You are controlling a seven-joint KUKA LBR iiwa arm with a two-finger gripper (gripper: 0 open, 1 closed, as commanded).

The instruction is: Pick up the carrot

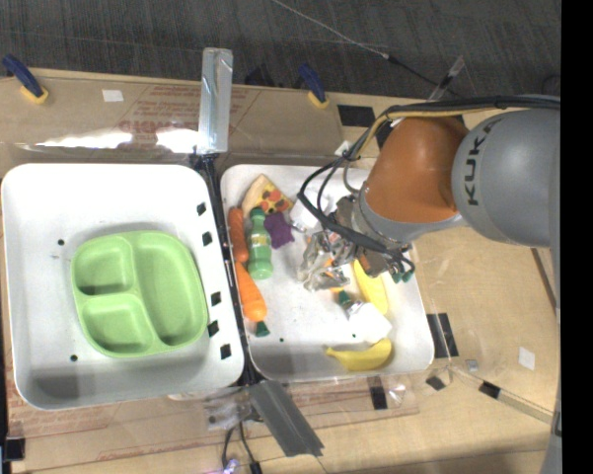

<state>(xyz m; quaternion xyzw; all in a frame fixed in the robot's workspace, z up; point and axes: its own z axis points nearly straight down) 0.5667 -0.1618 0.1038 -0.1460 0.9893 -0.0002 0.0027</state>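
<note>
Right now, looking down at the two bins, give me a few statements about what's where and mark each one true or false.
1. The green plastic divided tray lies in the left white bin. True.
2. The long orange carrot lies in the left bin. False: it lies in the right white bin, along its left wall.
3. The tool is over the right bin. True.
4. The curved yellow banana sits on the green tray. False: it lies near the right bin's front edge.

Grey KUKA arm, orange band
</note>
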